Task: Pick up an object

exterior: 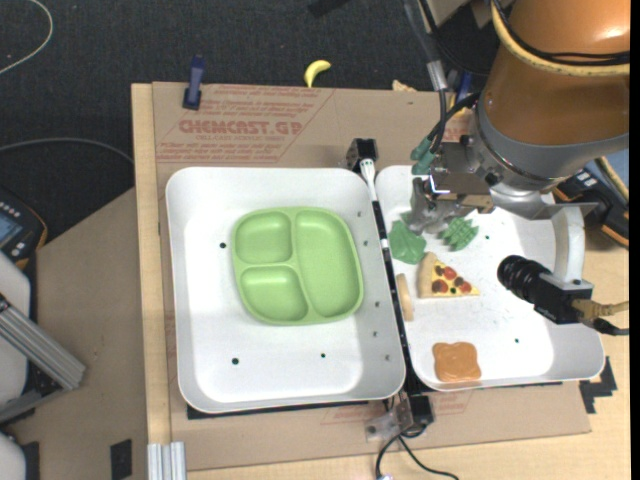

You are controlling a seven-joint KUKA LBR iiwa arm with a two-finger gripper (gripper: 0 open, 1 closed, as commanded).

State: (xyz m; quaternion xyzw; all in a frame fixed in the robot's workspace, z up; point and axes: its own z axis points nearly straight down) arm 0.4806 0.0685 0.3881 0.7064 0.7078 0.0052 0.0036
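My gripper hangs low over the back left part of the right bin. Just below it lies a green leafy toy piece, and a second green piece sits to its right. A pizza slice toy lies in front of them, and a brown toast-like piece rests near the bin's front edge. A thin tan stick lies along the bin's left wall. I see nothing between the gripper and these pieces.
The left bin holds a green divided plate. Behind the bins, on the cardboard, sit a blue clip and a small yellow banana toy. The arm's bulky orange and grey body covers the right bin's back right.
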